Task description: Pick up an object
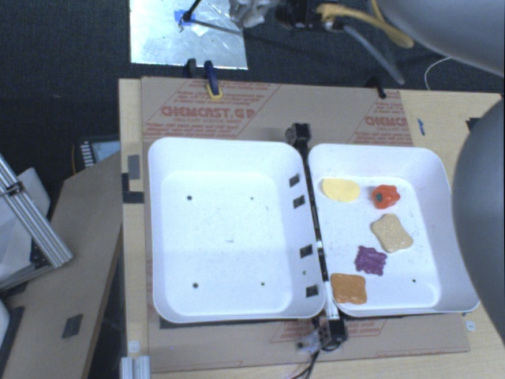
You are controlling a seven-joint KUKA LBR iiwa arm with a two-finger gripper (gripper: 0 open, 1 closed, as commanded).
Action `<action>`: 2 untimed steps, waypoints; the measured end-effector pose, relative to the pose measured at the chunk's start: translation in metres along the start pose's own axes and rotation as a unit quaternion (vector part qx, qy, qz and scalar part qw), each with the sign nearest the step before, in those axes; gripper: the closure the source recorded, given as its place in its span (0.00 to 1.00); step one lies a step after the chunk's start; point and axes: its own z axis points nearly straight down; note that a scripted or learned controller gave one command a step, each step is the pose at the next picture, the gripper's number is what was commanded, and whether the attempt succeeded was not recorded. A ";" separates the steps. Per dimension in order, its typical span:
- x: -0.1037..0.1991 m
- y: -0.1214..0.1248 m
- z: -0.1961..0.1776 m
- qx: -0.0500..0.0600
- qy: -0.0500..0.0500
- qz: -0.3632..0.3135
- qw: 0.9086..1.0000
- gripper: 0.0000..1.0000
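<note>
The right bin [430,164] holds several small items: a flat yellow piece [340,189], a red-orange round piece [385,197], a tan bread-shaped piece [391,233], a purple piece [370,260] and an orange piece [349,288] near the front rim. The left bin [166,212] shows a bare white floor. My gripper [254,5] is high at the top edge of the view, beyond the far side of both bins. It is well away from every item and has nothing visibly in it.
A shiny metal sheet [188,22] lies on the dark floor behind the bench. A blue and yellow clamp [211,79] grips the cardboard base [221,110]. The grey arm body [483,212] looms over the right bin's edge. An aluminium rail [31,219] stands at left.
</note>
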 end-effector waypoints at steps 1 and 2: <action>0.000 -0.003 0.000 0.003 0.000 0.000 1.000 0.00; 0.000 -0.003 -0.011 0.002 0.000 -0.001 1.000 1.00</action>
